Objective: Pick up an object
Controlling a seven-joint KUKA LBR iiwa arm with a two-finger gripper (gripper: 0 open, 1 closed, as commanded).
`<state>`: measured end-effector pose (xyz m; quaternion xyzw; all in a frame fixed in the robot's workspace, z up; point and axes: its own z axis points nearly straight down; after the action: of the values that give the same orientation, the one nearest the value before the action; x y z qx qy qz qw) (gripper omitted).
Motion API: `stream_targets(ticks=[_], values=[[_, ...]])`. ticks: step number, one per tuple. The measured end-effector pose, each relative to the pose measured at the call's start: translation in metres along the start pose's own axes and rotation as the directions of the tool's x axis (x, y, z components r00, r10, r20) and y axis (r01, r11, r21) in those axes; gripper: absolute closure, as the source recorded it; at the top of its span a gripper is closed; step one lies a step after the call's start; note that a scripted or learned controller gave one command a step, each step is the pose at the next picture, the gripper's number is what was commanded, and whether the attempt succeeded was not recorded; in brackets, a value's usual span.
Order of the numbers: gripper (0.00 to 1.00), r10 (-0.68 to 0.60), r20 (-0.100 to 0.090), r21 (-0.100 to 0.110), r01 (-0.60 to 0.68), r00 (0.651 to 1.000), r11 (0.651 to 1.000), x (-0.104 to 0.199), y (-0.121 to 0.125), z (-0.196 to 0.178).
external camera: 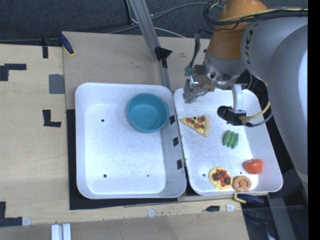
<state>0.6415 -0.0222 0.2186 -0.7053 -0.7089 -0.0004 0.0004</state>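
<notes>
- You see the gripper [191, 95] at the upper centre of the frame, over the top left corner of the right bin [252, 118], just above the pizza slice [196, 124].
- Its fingers point down and nothing shows between them; how far apart they stand you cannot tell (they blur into one grey shape).
- The pizza slice lies on the bin floor below the gripper, apart from it, its tip pointing left.
- Right of the slice, near mid-bin, lies a green vegetable [230, 139].
- Along the lower edge of the right bin you find a small round pizza [220, 177], a pretzel-like piece [242, 183] touching it, and a red piece [253, 166] just above.
- The left bin [100, 154] holds a blue bowl [147, 112], upright, in its upper right corner.
</notes>
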Motion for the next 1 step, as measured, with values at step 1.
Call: stream_targets(ticks=[1], values=[[1.0, 0.001, 0.0, 0.001, -0.001, 1.0, 1.0, 0.0512, -0.008, 0.0067]])
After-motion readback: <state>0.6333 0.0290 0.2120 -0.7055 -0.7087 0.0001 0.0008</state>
